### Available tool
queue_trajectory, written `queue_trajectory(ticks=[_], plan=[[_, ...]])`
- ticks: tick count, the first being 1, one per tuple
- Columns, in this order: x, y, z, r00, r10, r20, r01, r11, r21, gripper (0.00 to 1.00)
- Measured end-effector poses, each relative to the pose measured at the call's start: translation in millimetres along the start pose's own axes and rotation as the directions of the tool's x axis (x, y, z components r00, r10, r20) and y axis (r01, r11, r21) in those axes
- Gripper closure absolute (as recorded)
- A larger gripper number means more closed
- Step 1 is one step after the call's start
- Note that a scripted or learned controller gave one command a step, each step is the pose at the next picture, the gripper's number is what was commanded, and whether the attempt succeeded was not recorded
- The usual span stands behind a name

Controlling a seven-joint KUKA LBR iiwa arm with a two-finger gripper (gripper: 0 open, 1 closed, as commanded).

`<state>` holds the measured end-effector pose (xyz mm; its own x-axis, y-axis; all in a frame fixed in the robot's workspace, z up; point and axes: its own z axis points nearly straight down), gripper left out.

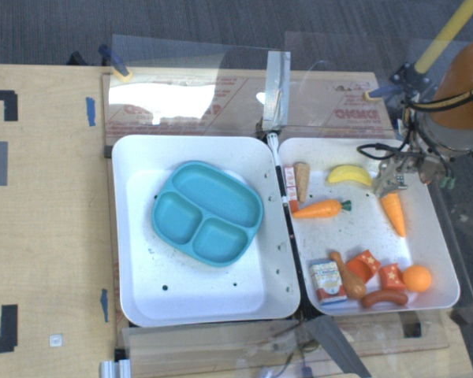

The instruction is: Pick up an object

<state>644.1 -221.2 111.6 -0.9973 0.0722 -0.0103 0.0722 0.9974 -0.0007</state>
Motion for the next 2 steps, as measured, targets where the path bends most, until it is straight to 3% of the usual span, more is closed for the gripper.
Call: queue_trajectory(ticks=[1, 2], plan=[[0.5, -1.4, 0.1, 1.0, 0.002, -0.001, -0.002, 1.0, 0.001, 0.0], [53.8, -5.9, 23.2, 0.994, 0.106, -0.001, -0.106, 0.994, 0.001, 0.0]])
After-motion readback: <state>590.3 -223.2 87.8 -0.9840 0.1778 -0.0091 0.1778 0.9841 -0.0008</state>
